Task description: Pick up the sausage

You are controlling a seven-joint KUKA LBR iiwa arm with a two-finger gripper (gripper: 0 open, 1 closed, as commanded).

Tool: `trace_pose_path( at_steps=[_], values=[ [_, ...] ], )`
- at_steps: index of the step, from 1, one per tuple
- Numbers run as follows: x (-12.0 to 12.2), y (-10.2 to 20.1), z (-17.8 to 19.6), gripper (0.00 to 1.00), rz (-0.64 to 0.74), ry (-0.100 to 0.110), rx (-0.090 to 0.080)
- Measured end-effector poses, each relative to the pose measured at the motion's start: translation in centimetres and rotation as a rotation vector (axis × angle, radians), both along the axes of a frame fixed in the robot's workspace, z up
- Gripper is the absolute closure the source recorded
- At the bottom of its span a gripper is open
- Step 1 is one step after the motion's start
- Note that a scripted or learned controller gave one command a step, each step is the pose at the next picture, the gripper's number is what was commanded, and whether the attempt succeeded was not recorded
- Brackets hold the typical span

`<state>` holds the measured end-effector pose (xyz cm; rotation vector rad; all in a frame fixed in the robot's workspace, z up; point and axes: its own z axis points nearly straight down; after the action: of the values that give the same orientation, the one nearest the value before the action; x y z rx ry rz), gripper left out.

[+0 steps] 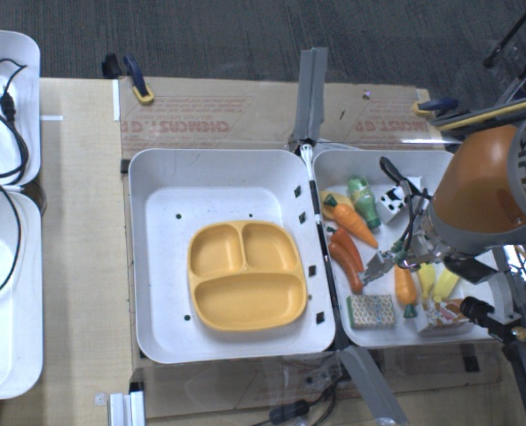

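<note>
The sausage [345, 254] is a reddish-orange link lying slantwise on the left side of the right bin [326, 177], close to the wall it shares with the left bin. My gripper [378, 267] hangs over the right bin just right of the sausage's lower end, its tip pointing down and left toward it. Nothing shows as held. The grey arm with its orange band [480, 185] reaches in from the right and hides part of the bin's right side.
Around the sausage lie an orange carrot [353, 219], a green bottle [364, 201], a black-and-white die [390, 202], a small orange piece [405, 287], yellow pieces [435, 282] and a speckled sponge [372, 311]. The left bin [156, 238] holds a yellow divided plate [245, 275].
</note>
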<state>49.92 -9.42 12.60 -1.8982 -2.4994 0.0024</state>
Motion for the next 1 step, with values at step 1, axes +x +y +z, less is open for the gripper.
trace_pose_path(
  at_steps=[1],
  values=[
    [0.48, -0.54, -3.56, 0.00, 0.202, -0.001, 0.000]
  ],
)
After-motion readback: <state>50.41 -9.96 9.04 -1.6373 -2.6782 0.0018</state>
